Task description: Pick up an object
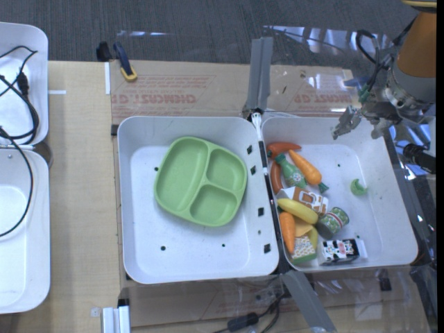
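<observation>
The right bin (388,207) is the landmark here. Against its left wall lies a crowded heap: two carrots (305,166) at the far end, a green bottle (292,174) just beside them, a banana (297,210) nearer the middle of the heap, a small can (334,219) to the right of the banana, another carrot (287,232) along the wall, and a black-and-white carton (341,250) at the near edge. These pieces touch and overlap, so none of them sits free of its neighbours. A small green piece (358,186) lies alone on the bin's bare floor, well apart from the heap and toward the right wall. Left of this bin, the other bin (139,241) holds a green divided plate (201,181), tilted a little and with its compartments bare. Beyond both bins, a blue-and-yellow clamp (125,62) rests on the cardboard. The gripper (363,120) hangs over the right bin's far right corner, above the rim, with the arm's orange band (422,44) behind it. Its fingers look spread apart, and nothing shows between them; it touches none of the objects, and the lone green piece lies nearest to it.
</observation>
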